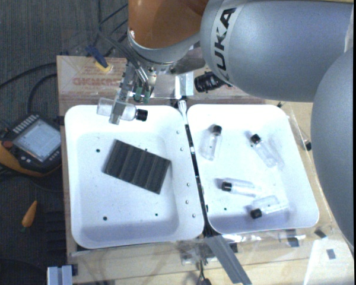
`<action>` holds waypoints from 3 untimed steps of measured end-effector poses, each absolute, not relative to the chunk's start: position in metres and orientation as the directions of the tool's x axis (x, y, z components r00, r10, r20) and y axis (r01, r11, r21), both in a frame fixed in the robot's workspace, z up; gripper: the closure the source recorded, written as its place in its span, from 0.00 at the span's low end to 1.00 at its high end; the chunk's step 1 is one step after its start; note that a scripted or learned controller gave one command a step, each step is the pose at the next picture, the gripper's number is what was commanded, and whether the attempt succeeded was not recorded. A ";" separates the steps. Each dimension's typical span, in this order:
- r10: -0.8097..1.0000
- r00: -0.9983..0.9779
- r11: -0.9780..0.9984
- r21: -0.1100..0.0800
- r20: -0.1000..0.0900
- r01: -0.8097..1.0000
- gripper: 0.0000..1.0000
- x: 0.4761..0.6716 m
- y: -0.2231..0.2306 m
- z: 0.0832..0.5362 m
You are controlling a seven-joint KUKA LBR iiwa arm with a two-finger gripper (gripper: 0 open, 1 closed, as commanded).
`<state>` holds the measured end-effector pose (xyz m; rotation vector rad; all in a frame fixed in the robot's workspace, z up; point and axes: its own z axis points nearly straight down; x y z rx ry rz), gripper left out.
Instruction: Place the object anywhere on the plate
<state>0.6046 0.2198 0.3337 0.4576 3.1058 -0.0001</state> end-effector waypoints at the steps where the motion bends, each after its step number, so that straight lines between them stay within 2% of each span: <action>1: -0.183 -0.983 0.983 0.002 -0.003 -0.183 1.00 0.654 0.233 0.343; 2: -0.438 -0.899 0.899 0.001 -0.005 -0.438 1.00 0.669 0.233 0.435; 3: -0.845 -0.534 0.534 0.000 -0.006 -0.845 1.00 0.669 0.234 0.435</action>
